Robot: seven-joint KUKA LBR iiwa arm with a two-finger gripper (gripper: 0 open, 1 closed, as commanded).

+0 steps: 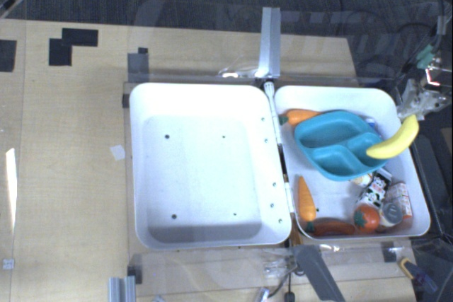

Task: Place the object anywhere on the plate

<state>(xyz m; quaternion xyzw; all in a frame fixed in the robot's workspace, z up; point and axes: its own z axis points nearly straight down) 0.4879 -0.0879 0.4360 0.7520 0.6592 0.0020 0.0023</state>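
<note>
Camera view:
Plate: blue plate (333,145), divided, in the right bin (417,223).
Banana: banana (393,140) at the plate's right edge, upper end up at the claw (416,104).
Claw: at the bin's right rim; open or closed, cannot tell.
Clutter: carrots (306,199), tomato (366,218), can (397,205) below the plate.
Left bin: left bin (202,163) beside it.
Advice: likely best to carry the banana left over a compartment, lower gently, release only once it rests flat.

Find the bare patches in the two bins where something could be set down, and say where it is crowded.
The left bin offers a bare floor wall to wall. The right bin is crowded: blue plate, banana on its rim, carrots, tomato, can. A small gap lies between plate and front clutter.
</note>
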